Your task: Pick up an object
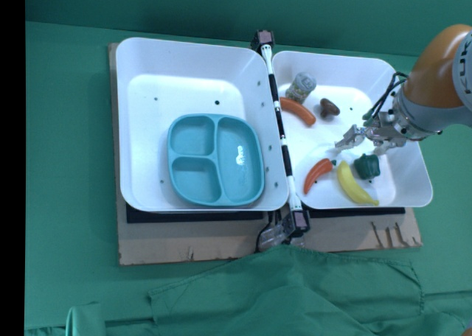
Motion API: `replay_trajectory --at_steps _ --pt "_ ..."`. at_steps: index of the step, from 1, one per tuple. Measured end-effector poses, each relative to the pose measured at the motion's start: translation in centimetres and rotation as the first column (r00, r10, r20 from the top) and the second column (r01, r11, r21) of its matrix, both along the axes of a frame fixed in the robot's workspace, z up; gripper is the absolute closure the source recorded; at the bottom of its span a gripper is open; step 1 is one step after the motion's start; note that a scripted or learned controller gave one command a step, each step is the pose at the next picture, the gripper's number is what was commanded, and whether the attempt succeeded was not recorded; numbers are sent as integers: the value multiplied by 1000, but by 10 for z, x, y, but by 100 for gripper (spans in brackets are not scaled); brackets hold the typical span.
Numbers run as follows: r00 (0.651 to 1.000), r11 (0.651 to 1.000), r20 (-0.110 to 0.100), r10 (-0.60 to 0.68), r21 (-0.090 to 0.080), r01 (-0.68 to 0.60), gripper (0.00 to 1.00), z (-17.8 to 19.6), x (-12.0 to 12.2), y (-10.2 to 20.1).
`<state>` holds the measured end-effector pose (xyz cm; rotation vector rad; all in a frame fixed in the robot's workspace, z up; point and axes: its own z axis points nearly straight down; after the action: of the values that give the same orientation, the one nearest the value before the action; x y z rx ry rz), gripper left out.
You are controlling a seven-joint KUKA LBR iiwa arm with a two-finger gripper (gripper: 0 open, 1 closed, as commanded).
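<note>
Camera view: two white bins side by side on the green tabletop (pixel 66 143). Left bin (pixel 140 69) carries a teal divided plate (pixel 214 159), 3 compartments, lying flat toward the bin's near-right part. Right bin (pixel 413 187) has the toy food: a can (pixel 301 87) near the back-left corner, tilted; a sausage (pixel 297 110) just in front of it; a small brown item (pixel 329 107) to the sausage's right, apart from it. Nearer the front: orange-red pepper (pixel 318 174), yellow banana (pixel 355 184) just beside it, dark green piece (pixel 366 166) touching or almost touching the banana's upper end, can't tell which. Arm w/ orange band comes in from the right; gripper (pixel 357 140) hangs over the right bin, above the pepper and green piece. Jaws look spread, w/ nothing between them.
</note>
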<state>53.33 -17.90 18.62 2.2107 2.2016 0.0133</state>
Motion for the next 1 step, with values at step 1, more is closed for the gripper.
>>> replay_trajectory --at_steps 1 --pt "1000 1000 4 0 -2 0 0 0 -46 11"
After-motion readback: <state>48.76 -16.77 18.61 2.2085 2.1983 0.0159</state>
